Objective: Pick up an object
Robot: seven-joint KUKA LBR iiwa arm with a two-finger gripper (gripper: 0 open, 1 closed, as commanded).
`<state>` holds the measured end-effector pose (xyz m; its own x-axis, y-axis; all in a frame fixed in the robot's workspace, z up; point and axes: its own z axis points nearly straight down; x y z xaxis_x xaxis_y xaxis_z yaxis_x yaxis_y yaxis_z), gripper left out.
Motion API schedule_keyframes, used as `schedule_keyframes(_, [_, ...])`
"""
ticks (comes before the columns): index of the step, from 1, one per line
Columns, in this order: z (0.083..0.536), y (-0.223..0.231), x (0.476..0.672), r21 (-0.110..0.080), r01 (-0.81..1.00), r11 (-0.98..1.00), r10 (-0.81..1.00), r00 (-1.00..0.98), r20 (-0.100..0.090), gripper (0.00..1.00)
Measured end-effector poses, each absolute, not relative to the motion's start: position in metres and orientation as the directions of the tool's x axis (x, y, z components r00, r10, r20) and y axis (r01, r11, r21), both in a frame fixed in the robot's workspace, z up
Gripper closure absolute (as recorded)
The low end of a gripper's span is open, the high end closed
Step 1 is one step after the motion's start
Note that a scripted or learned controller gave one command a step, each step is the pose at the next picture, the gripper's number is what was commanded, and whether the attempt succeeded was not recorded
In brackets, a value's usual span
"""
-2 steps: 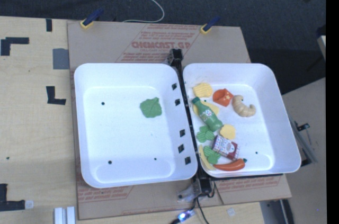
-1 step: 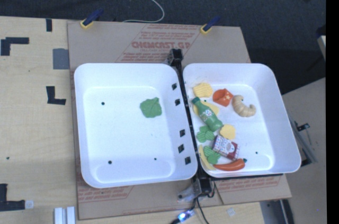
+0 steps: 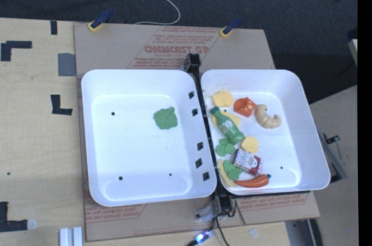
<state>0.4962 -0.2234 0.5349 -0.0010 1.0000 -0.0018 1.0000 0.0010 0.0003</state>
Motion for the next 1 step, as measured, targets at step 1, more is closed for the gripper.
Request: schedule_keyframes(1, [0.5349, -0.2233, 0.4942, 0.0, 1.0, 0.001, 1.0, -0.001, -0.002, 1.0])
